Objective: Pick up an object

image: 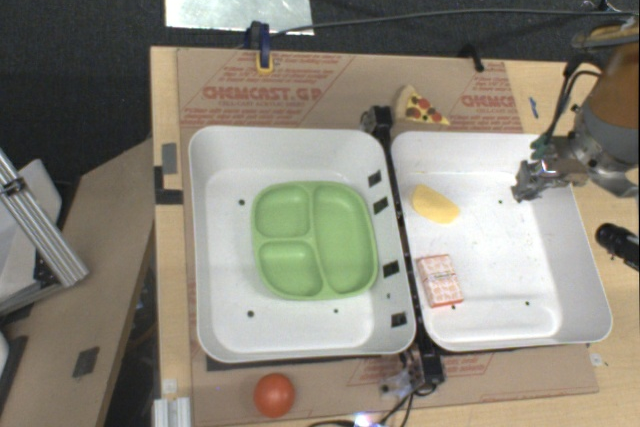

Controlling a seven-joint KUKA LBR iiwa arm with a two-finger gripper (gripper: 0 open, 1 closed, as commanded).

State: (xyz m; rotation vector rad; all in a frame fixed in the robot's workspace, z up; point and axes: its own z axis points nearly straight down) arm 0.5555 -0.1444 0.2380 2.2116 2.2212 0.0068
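Gripper [527, 183] at right bin's [575, 315] right edge, finger state unreadable. Yellow piece [435, 204] and red-white packet [440, 280] lying apart in that bin.

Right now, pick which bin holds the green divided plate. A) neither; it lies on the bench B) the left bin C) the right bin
B: the green divided plate lies flat inside the left bin, while the right bin holds a yellow piece and a small red-patterned packet.
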